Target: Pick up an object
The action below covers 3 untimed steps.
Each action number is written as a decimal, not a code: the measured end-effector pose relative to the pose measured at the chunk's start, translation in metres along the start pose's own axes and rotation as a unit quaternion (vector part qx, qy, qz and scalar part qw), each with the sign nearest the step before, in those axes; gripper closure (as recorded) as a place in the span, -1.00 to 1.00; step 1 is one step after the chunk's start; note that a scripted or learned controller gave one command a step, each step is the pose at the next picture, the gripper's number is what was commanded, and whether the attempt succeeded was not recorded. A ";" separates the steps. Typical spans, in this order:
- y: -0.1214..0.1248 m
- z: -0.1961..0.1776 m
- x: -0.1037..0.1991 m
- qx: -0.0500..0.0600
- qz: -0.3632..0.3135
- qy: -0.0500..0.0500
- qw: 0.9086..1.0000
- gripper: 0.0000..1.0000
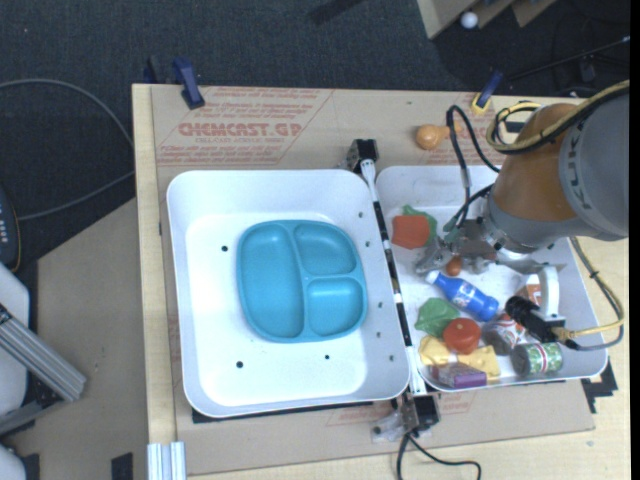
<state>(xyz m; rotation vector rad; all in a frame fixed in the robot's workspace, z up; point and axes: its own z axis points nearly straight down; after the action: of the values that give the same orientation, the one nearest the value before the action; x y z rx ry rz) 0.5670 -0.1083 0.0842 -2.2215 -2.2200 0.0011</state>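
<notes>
The claw (452,253) hangs low in the right bin (400,183), its dark metal tips among the toys beside a small orange piece; whether it is spread or pressed together I cannot tell, since the wrist hides most of it, and nothing can be seen pinched. Going left to right: the left bin (200,298) carries just a blue tray (300,278) with three wells, flat and wide, a poor thing to grab. Across the divider, the right bin holds the pile that matters. A red block (410,231) with a green bit at its top lies nearest the divider, just left of the claw. Below the claw a blue bottle (463,295) lies on its side, slanting down to the right. Further down sit a green piece (436,315), a red ball (462,334), a yellow piece (442,351) and a purple one (460,375), packed touching one another. A can (540,358) lies on its side toward the right rim. To do this step well, I judge the best choice is whatever is closest and least crowded: the red block or the bottle. The bottle should be taken across its narrow body, not along it, or it may roll away. The packed heap below risks a grip on two things or none. Come straight down, close, and lift slowly enough to see that something rises.
</notes>
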 end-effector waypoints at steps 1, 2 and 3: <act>-0.026 0.000 0.012 0.001 0.000 0.001 1.000 -1.00; 0.063 -0.001 -0.053 -0.001 0.000 -0.001 1.000 -1.00; 0.011 0.000 -0.008 0.000 -0.001 0.001 1.000 -1.00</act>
<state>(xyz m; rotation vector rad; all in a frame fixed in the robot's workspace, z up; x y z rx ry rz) 0.5775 -0.1160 0.0842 -2.2188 -2.2207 0.0008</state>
